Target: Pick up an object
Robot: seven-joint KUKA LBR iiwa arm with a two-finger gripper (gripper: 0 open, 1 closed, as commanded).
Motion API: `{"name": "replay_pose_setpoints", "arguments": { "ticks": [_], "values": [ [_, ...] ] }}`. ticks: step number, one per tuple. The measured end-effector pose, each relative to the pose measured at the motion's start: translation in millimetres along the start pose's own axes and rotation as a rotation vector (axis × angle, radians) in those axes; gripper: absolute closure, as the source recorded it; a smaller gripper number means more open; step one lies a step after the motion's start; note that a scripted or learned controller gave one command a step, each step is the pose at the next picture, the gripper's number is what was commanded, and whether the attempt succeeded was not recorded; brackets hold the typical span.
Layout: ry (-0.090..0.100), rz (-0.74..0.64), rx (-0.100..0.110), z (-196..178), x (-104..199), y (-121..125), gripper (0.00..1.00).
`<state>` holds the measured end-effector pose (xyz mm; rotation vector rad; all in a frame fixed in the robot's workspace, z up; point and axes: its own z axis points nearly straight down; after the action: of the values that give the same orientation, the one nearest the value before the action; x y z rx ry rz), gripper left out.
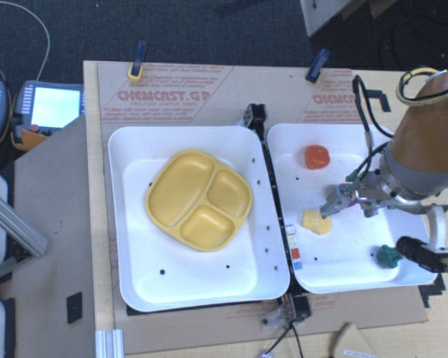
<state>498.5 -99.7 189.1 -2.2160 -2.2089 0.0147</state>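
Two white bins side by side on the bench; landmark: the right bin (pixel 336 278). In its middle, slightly toward the divider, a small pale yellow block (pixel 316 222), lying flat; toward the bin's far edge from it, an orange-red lump (pixel 317 156); at the bin's near right corner, a small green piece (pixel 389 256). Across the divider, in the left bin (pixel 127 200), a yellow compartment tray (pixel 200 199).

Gripper (pixel 336 201) low over the right bin's middle, just beside the block on its right and far side, seemingly not yet around it; cannot tell whether the jaws stand open or closed, too blurred and too small; nothing visibly held.

Likeliest target: the block, nearest the gripper. Probably light, looks like foam or soft plastic; likely to give a little under a squeeze, not fragile; matte, so unlikely to slip. Low and flat on the bin floor, so best taken across its two shorter opposite sides, reaching nearly down to the floor; risk of merely nudging it toward the divider if the approach lands off-centre. The lump looks rounder, apt to roll away; the piece sits near the bin's wall, awkward to reach.
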Motion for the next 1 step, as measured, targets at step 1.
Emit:
{"name": "replay_pose_setpoints", "arguments": {
  "ticks": [1],
  "values": [
    [-0.002, -0.003, -0.014, -7.0, 0.2, 3.1, 0.0]
  ]
}}
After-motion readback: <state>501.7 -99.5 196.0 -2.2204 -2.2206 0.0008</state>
